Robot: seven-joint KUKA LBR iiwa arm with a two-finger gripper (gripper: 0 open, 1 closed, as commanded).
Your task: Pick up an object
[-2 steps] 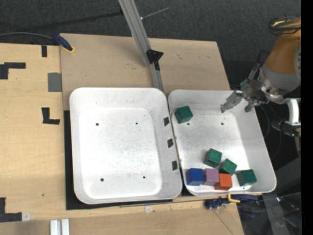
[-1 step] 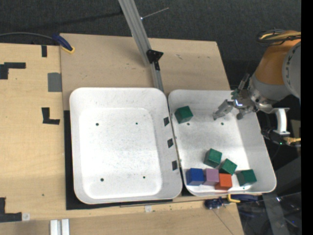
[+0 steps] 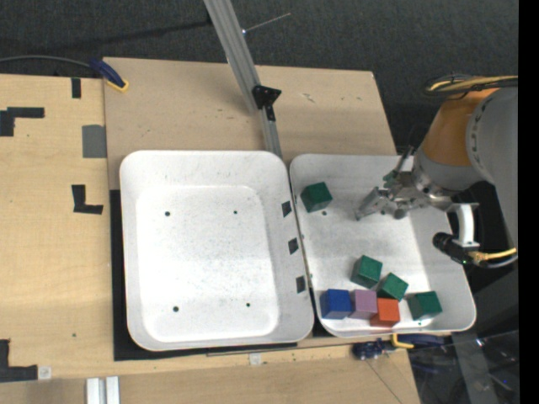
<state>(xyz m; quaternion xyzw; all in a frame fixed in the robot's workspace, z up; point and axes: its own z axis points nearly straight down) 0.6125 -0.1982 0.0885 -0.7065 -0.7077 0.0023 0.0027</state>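
The right bin [image 3: 438, 251] holds several small cubes. One green cube [image 3: 317, 196] sits alone near its upper left corner. A cluster lies along the near edge: a green cube [image 3: 367, 270], another green cube [image 3: 393, 286], a third green one [image 3: 424, 303], a blue cube [image 3: 338, 302], a purple cube [image 3: 365, 301] and an orange cube [image 3: 387, 310]. My gripper [image 3: 377, 213] hangs over the upper middle of this bin, right of the lone green cube and apart from it. Its fingers are spread open with nothing between them.
The left bin [image 3: 135, 225] lies beside the right one, with a raised rim between them. A slanted metal pole [image 3: 236, 40] with a black clamp crosses behind the bins. A cable and connector [image 3: 459, 247] hang at the right bin's right rim.
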